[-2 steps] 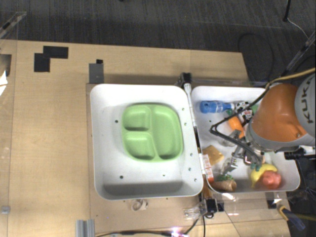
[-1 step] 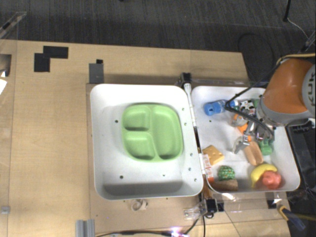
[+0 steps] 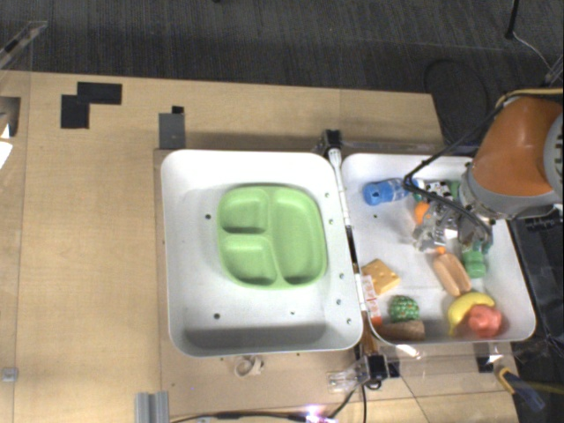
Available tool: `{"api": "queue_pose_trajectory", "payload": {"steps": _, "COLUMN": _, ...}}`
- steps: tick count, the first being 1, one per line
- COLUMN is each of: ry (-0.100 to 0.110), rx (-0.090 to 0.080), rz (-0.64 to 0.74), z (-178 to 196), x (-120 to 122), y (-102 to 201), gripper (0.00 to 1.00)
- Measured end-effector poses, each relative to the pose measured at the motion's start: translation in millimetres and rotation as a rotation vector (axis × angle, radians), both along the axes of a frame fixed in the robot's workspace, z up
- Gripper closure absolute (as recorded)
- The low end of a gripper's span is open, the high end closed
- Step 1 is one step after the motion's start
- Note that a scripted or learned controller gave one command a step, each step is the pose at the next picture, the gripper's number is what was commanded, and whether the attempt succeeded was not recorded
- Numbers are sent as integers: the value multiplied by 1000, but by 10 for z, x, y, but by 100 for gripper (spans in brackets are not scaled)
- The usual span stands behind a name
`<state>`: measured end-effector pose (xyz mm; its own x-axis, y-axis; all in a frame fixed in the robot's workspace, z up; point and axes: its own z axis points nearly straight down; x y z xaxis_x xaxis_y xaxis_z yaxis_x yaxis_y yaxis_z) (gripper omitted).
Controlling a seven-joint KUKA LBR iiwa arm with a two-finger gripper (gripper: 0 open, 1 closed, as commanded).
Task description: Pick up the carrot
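Note:
The carrot shows as a small orange piece in the upper part of the right bin, partly hidden under the arm's wrist. My gripper hangs low over the bin just below and to the right of it, reaching in from the right beneath the orange band. The view is too small to tell whether the carrot sits between the fingers or beside them.
Around the gripper in the right bin lie a blue cup, a cheese wedge, a hot dog, a green block, a banana, a red fruit and a green ball. The left bin holds a green divided plate.

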<state>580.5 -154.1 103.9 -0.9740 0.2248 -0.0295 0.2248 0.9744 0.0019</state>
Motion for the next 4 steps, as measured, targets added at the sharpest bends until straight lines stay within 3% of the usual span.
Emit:
{"api": "queue_pose_trajectory", "payload": {"steps": 1, "ry": 12, "rx": 11, "rz": -124, "z": 856, "x": 91, "y": 1070, "gripper": 100}}
{"api": "queue_pose_trajectory", "payload": {"steps": 2, "ry": 16, "rx": 8, "rz": -128, "z": 838, "x": 79, "y": 1034, "gripper": 0}}
{"api": "queue_pose_trajectory", "payload": {"steps": 3, "ry": 2, "rx": 2, "rz": 74, "z": -1, "x": -194, "y": 620, "gripper": 0}}
{"api": "queue_pose_trajectory", "payload": {"steps": 4, "ry": 15, "rx": -5, "rz": 225, "z": 623, "x": -14, "y": -225, "gripper": 0}}
